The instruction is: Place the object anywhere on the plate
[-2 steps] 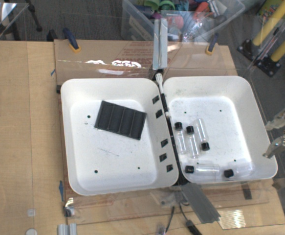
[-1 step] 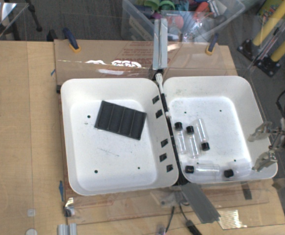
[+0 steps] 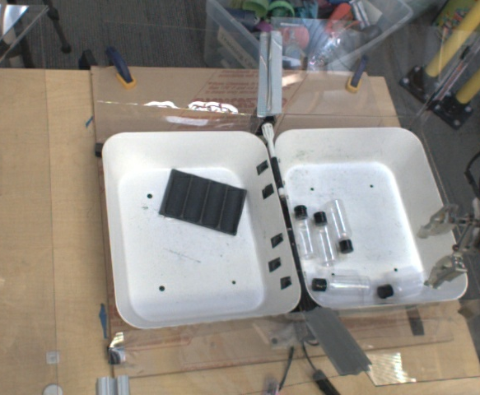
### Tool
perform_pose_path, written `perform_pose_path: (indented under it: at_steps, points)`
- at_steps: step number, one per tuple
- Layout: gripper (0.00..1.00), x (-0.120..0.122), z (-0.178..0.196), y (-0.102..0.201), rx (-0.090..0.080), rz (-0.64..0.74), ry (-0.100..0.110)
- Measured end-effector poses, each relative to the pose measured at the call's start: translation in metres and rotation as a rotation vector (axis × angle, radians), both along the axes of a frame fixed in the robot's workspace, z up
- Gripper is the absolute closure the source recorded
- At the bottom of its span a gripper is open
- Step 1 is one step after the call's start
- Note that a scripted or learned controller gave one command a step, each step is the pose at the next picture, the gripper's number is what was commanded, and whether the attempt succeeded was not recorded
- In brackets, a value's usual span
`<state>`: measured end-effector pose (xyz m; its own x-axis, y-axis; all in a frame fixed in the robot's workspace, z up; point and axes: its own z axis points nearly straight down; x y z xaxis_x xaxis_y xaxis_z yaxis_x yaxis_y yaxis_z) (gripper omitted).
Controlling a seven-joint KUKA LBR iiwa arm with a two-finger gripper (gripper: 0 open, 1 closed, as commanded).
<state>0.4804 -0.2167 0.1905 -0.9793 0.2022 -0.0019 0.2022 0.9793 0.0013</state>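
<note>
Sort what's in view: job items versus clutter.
Job: clear vials with black caps in the right bin; dark ribbed plate in the left bin; claw at the right bin's edge.

Clutter: tub of colourful toys; orange clamps.

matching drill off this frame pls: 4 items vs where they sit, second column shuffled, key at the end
Items:
1. black ribbed plate
2. clear vials with black caps
3. gripper
4. storage tub of colourful items

Places:
A. right bin's right rim
B. behind the bins, top of view
C. left bin
D. floor of the right bin

Pairs: 1-C, 2-D, 3-A, 4-B
</note>
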Motion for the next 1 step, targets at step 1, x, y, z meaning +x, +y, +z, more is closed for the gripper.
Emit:
perform_pose_path:
  at_steps: [1]
  points:
    - [1.0, 0.0016, 0.0103, 0.0, -0.001, -0.003, -0.006]
